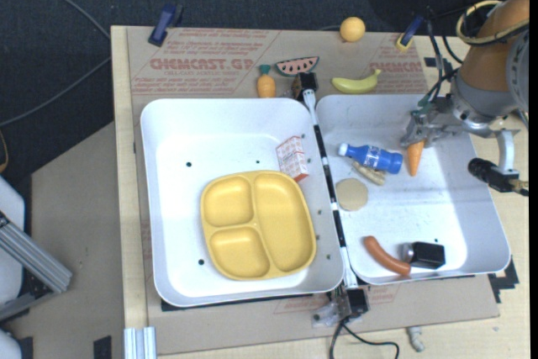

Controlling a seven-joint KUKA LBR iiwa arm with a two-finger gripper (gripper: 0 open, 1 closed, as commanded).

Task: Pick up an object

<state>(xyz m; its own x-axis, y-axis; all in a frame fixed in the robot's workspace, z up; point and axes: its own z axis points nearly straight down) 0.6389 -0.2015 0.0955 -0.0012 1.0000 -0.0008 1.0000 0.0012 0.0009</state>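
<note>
My gripper hangs over the far right part of the right bin, at the end of the grey arm with its orange band. An orange carrot lies directly under it, its upper end touching the gripper's tip. Just left of the carrot lies a blue bottle, with a tan cracker beside it. A round tan cookie rests near the bin's left wall. Toward the front edge lie a red sausage and a black block.
The left bin holds a yellow divided plate and a small red-and-white carton. Behind the bins on the board lie a banana, an orange ball, a watermelon slice and a small orange fruit.
</note>
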